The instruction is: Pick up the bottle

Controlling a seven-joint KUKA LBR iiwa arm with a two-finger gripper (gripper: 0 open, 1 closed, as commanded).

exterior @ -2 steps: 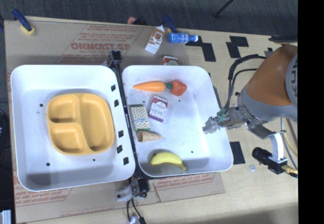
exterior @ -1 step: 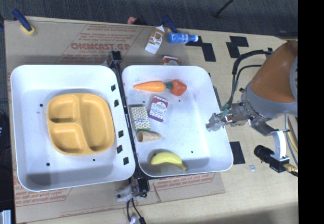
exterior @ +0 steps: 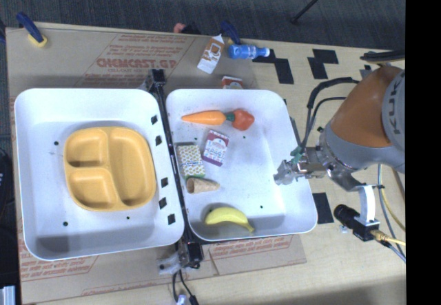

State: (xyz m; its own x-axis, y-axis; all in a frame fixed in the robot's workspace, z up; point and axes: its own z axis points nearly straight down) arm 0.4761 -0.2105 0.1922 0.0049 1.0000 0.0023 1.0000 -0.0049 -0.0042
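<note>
A: Where's the bottle (exterior: pixel 248 51)?
B: On the bench behind the right bin (exterior: pixel 275 107), outside it, near the far edge. Blue, lying flat. Long axis runs left-right in the view; the thin pale end seems to point right, fat blue end left. Just left of it lies a small white carton (exterior: pixel 211 54), tilted, w/ brown print I can't read

A: Gripper?
B: Gripper (exterior: pixel 284 174) sits at the right bin's right wall, about mid-height of the view, well apart from the bottle. Too small & blurred to judge the opening, so can't tell. Nothing visibly held. Looks to be at or over the bin rim; contact unclear

A: Any writing?
B: Red print on the cardboard (exterior: pixel 134 62) under the bins, reads approx "CHEMCAST GP", smaller lines below illegible. Same red print on the cardboard at the near edge, unreadable

A: Rest of the right bin?
B: Carrot (exterior: pixel 204 118) w/ a red veg (exterior: pixel 242 119) touching its right end, near the back. Maroon & white pack (exterior: pixel 215 148) mid-bin, label too small to read. Checked pack (exterior: pixel 189 159) by the left wall, cone (exterior: pixel 201 185) just in front of it, banana (exterior: pixel 229 218) at the near wall

A: Left bin?
B: Left bin (exterior: pixel 34 111) has a yellow tray (exterior: pixel 110 167), 3 compartments
</note>
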